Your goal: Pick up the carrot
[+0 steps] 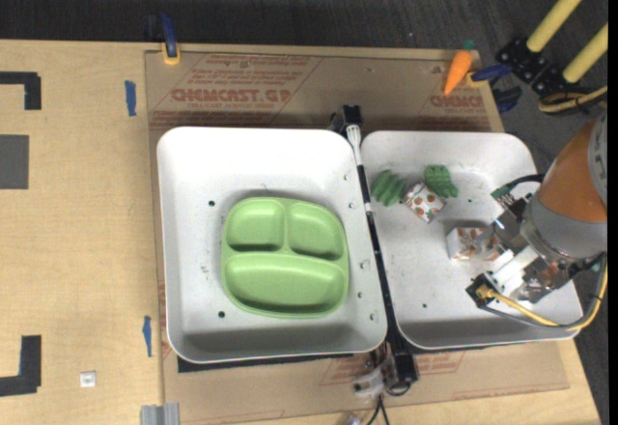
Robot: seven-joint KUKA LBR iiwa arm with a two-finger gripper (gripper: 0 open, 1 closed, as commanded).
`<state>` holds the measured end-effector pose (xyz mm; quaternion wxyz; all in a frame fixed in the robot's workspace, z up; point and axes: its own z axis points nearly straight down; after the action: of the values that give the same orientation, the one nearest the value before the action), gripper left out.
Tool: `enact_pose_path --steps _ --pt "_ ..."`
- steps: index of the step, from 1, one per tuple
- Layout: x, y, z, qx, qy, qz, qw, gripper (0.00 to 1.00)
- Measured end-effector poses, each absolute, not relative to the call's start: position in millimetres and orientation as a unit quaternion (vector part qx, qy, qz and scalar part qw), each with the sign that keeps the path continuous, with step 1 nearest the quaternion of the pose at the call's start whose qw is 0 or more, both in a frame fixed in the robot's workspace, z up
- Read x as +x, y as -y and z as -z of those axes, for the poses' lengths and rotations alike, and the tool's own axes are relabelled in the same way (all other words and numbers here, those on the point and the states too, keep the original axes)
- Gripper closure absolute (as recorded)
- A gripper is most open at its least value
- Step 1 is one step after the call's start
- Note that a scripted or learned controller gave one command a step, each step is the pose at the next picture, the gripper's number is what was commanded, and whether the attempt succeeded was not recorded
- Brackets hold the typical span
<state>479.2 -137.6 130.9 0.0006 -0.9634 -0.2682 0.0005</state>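
The carrot (459,71), orange with a green tuft, isn't in either bin. It lies on the cardboard sheet (290,90) behind the right bin (454,341), close to that bin's back rim and just beside a blue clamp (486,74). It has most likely tumbled out there, since nothing props it up.

The arm (572,191) leans in low over the right bin's front right corner, with the gripper (512,254) down near a small pale packet (467,240). From where I stand I can't tell whether it's open or closed, or whether it holds anything; it is well apart from the carrot.

Further back in that bin sit two green toy vegetables (388,187) and a red-and-white wrapped block (423,202). The left bin (183,220) holds a green divided plate (286,254), laid flat in the middle.

I'd say the pick hasn't begun. The arm would need to rise clear of the bin wall and reach back past the rim.
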Motion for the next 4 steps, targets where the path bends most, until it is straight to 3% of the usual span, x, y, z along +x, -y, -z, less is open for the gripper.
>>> enact_pose_path --steps 1,2,3,4 --pt "479.7 166.4 -260.4 -0.908 0.419 0.0001 0.0 0.0" --pt "479.2 110.1 -198.5 -0.884 0.468 -0.0006 0.001 0.0" --pt "479.3 36.9 -184.3 -0.921 0.389 -0.001 0.002 0.0" --pt "479.1 102.1 -93.6 -0.892 0.451 -0.0001 0.001 0.0"
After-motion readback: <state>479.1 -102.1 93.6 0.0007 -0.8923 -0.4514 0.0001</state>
